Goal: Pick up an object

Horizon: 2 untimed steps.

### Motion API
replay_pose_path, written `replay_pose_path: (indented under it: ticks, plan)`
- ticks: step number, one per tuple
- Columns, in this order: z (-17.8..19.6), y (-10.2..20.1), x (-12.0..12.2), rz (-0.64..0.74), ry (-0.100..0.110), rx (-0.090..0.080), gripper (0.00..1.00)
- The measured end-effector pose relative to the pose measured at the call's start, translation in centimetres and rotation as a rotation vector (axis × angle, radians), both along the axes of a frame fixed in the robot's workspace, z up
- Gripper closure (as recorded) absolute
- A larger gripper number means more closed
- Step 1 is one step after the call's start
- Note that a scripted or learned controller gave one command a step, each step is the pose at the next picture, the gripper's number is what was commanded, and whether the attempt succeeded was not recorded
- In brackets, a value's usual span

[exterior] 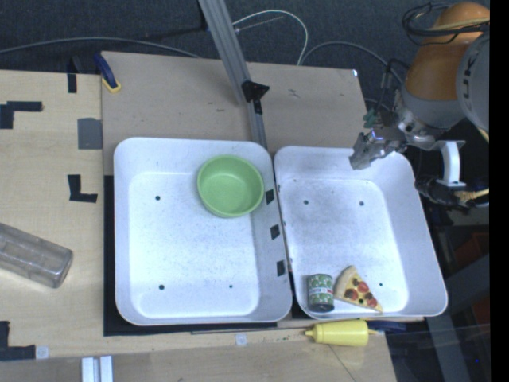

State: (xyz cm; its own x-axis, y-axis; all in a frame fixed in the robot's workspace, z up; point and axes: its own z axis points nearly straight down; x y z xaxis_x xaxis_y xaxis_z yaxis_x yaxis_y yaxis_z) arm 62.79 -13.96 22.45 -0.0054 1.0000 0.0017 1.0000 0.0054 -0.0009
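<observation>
Hovering at the upper right of the frame, the claw (363, 156) hangs over the top right corner of the right bin (395, 213), just at its rim; whether it is spread or pressed together cannot be told at this size and angle, and nothing shows in its grasp. Above it, further toward the upper right corner, sits the grey arm (445, 62) with its orange band. Objects that could be picked lie well apart from the claw. Along the lower edge of the right bin a small green can (320, 291) stands just beside a toy pizza slice (357, 288), both far below the claw in the picture. A yellow squeeze bottle (342, 333) lies on its side outside the bin, just below its lower rim, on the bench (175, 94). In the left bin (135, 237), a green bowl (230, 185) rests upright near the top edge, well to the left of the claw. At the far left of the frame a clear plastic cylinder (32, 255) lies on the bench.
</observation>
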Motion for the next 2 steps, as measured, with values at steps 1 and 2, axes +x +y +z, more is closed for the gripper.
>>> replay_pose_path:
  ticks: [1,2]
  plan:
    - [0.8,5.6,-2.4,0.001,0.001,0.001,1.00]
    - [-0.3,10.1,-4.2,0.000,0.003,-0.001,1.00]
